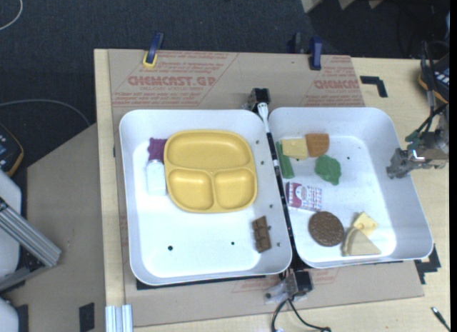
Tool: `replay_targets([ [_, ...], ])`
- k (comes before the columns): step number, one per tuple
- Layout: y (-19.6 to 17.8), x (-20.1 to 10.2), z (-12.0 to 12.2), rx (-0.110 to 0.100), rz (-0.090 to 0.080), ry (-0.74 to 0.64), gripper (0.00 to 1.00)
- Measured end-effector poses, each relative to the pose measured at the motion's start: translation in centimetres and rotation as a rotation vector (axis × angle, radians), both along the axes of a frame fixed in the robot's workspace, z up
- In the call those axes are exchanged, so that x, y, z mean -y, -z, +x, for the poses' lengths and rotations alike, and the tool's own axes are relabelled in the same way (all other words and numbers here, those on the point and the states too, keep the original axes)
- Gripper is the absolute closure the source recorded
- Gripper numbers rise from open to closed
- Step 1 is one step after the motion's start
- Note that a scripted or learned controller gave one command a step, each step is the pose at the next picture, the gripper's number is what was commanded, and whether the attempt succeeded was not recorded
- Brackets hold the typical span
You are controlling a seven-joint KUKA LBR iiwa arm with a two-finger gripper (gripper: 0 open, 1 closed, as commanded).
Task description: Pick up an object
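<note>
Camera view, looking down on the desk (214,73). Two white bins side by side. The left bin (143,252) carries a yellow divided plate (211,168), a purple item (156,148) tucked at the plate's left edge with a small white bottle (155,177) just below it, and a brown chocolate bar (261,233) near the bin's lower right corner.

The right bin (378,180) has the pickable clutter: a pale yellow block (293,148) touching an orange-brown block (318,143), a green strip (286,166) just beside the dividing rim, a green broccoli-like piece (329,169), a small printed carton (304,195), a round brown cookie (326,228), and cheese wedges (362,236) just to the cookie's right.

The end effector (408,159) sits at the right rim of the right bin, low on the edge of frame. It's small and partly cut off; I cannot tell whether it is spread or closed, though I see nothing between its tips.

Progress, my read: nothing lifted yet. Every item lies flat in a bin, and the end effector is well apart from all of them, the nearest being the broccoli-like piece and the cheese wedges. Left to do: pick a target, move in over it, descend, close, lift. Effectively the start of the attempt.
</note>
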State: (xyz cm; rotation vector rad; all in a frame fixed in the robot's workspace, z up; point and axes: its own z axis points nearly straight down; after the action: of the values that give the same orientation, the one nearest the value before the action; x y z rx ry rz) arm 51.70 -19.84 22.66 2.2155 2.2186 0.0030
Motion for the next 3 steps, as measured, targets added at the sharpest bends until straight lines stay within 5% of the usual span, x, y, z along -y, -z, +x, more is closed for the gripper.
replay_targets([
  [3,0.0,-16.2,-0.6,-0.004,0.005,-0.005,1.00],
])
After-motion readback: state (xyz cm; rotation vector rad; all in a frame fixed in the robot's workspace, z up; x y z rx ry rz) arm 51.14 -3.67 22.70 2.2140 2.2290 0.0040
